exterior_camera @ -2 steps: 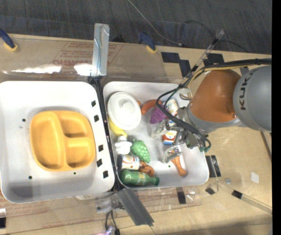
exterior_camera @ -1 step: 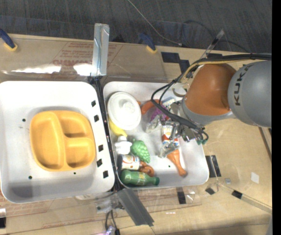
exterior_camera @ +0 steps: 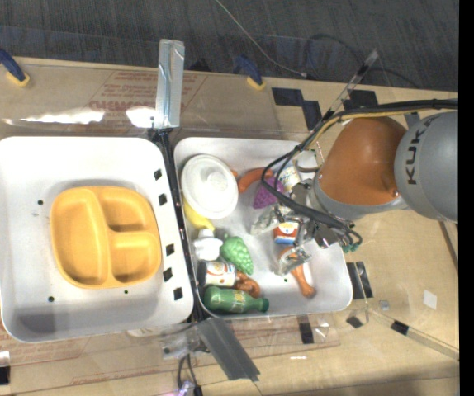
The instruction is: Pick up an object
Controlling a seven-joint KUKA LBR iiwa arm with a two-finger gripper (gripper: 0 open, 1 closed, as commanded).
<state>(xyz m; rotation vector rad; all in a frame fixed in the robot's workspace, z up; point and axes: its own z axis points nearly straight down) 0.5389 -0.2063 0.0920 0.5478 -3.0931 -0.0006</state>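
My gripper (exterior_camera: pixel 284 231) reaches down into the right bin (exterior_camera: pixel 336 291) from the right, under the orange band of the arm (exterior_camera: pixel 361 165) and a tangle of cables. It sits over a small orange, blue and white item (exterior_camera: pixel 284 234) in the middle of the bin. Close by lie a purple grape bunch (exterior_camera: pixel 263 194), an orange carrot-like piece (exterior_camera: pixel 251 177) and an orange stick (exterior_camera: pixel 304 280). Cables and the wrist hide the gripper's tip.
The right bin also holds a white round bowl (exterior_camera: pixel 210 184), a yellow piece (exterior_camera: pixel 196 216), green grapes (exterior_camera: pixel 239 254), a green bottle (exterior_camera: pixel 234 301) and small bottles (exterior_camera: pixel 219 273). A yellow divided tray (exterior_camera: pixel 105 235) lies in the left bin (exterior_camera: pixel 14 221).
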